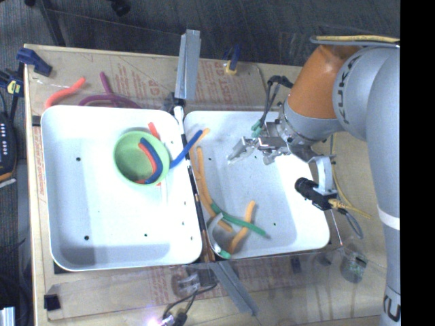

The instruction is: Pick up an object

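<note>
My gripper (253, 152) hangs over the upper middle of the right bin (299, 229), and its two metal fingers (237, 151) are spread open with nothing between them. Below it in the same bin, a long orange stick (202, 178) lies along the left wall. A green stick (239, 222) crosses a short orange piece (249, 212) near the front. A blue stick (188, 149) rests across the divider between the bins. A green bowl (133, 157) in the left bin (102, 236) holds a red curved piece (160, 160) and a blue one.
A small metal cup (219, 234) with another orange piece (238, 239) sits in the right bin's front left corner. Pink and red tubes (102, 99) lie on the bench behind the left bin. A grey bar (187, 63) stands at the back between the bins.
</note>
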Controlling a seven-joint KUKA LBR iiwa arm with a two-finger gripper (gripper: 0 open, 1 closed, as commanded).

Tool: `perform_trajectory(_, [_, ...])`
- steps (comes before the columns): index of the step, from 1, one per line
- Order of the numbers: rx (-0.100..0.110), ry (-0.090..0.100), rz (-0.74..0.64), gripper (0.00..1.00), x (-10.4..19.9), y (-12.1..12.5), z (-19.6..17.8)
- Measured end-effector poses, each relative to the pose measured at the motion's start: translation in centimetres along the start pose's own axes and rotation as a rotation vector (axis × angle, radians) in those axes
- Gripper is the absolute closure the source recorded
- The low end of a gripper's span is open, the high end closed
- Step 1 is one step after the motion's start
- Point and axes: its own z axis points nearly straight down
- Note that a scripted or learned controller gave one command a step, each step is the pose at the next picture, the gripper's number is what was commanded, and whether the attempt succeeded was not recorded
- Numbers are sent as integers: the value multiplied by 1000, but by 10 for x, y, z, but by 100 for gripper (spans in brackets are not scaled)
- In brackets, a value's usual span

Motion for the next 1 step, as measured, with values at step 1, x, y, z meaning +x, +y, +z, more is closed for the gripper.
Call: perform_trajectory(1, [-2, -1, 42, 0, -56, -63, 108])
